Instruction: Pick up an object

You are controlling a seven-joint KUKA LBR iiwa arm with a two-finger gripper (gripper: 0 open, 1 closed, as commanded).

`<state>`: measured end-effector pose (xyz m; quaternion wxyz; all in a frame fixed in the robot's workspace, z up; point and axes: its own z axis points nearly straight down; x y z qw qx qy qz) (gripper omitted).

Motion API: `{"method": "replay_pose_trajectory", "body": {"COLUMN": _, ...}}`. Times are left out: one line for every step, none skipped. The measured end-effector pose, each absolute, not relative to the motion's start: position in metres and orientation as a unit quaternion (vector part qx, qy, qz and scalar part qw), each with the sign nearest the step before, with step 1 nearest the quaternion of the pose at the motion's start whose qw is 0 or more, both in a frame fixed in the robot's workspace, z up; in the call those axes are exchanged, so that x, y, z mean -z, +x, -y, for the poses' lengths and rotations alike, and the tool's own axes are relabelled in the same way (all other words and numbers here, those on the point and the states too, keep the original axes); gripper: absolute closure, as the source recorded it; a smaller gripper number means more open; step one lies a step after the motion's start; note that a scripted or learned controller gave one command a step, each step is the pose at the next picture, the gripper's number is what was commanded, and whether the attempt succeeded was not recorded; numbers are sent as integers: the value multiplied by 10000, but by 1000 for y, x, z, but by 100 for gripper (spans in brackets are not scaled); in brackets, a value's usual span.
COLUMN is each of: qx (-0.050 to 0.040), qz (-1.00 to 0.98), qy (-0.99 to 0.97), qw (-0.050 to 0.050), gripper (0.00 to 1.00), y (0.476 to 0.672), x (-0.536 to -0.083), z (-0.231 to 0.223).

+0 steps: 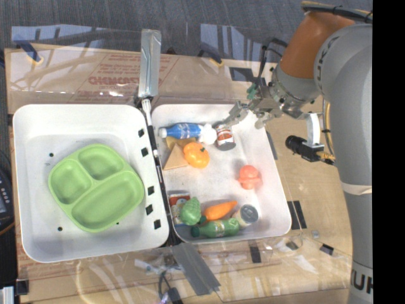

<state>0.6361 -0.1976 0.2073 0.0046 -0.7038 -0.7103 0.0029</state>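
The right bin (pixel 278 189) holds several objects. Along its back lies a white bottle with a blue label (pixel 183 131), and a small brown can (pixel 225 139) stands beside it. An orange toy pumpkin (pixel 196 155) rests against a tan wedge (pixel 173 159). Further right sits a pink round fruit (pixel 250 177). At the front are a carrot (pixel 220 209), a green leafy toy (pixel 190 212), a green bottle (pixel 218 228) and a grey-topped can (pixel 249 214). My gripper (pixel 237 114) hangs over the bin's back right corner, just above and right of the brown can, with nothing seen in it.
In the left bin (pixel 25 144) lies a green divided plate (pixel 96 186). A metal divider (pixel 149 62) runs between the bins at the back. My grey arm with its orange band (pixel 310 37) reaches in from the upper right. A red and white packet (pixel 178 200) lies at the right bin's front left.
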Motion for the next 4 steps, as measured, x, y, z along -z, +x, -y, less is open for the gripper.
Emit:
{"method": "replay_pose_trajectory", "body": {"qx": -25, "qz": 8044, "qy": -5940, "qw": 50, "gripper": 0, "y": 646, "x": -104, "z": 130}}
{"method": "replay_pose_trajectory", "body": {"qx": 18, "qz": 8294, "qy": -5587, "qw": -31, "gripper": 0, "y": 602, "x": -95, "z": 118}}
{"method": "replay_pose_trajectory", "body": {"qx": 0, "qz": 8588, "qy": -5122, "qw": 8, "gripper": 0, "y": 547, "x": -159, "z": 135}}
{"method": "replay_pose_trajectory", "body": {"qx": 13, "qz": 8608, "qy": -5090, "qw": -40, "gripper": 0, "y": 583, "x": -98, "z": 101}}
